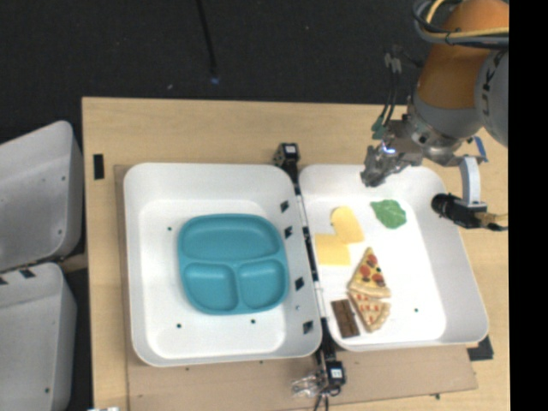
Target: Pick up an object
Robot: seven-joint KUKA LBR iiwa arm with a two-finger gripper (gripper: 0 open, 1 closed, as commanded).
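Dark floor lies all around a light wooden tabletop that carries two shallow white bins side by side. In the right bin lie the toy foods. A green leafy piece sits near the far side of this bin, closest to the arm. Just beside it, toward the middle, is a round yellow piece, and a square yellow cheese slice touches it on the near side. A pizza slice with red dots lies near the cheese, and a second pizza slice lies against it, closer to the front. A small brown chocolate bar rests by the front left corner, touching the second pizza slice. The jaws hang over the far edge of the right bin, a little way up and to the left of the green leafy piece. They look dark and small from here, so I cannot tell if they are open or closed, and nothing can be seen between them. The grey arm with its orange band comes in from the upper right. In the left bin sits a blue tray with three parts, well apart from the food. Black clips join the two bins along the middle.
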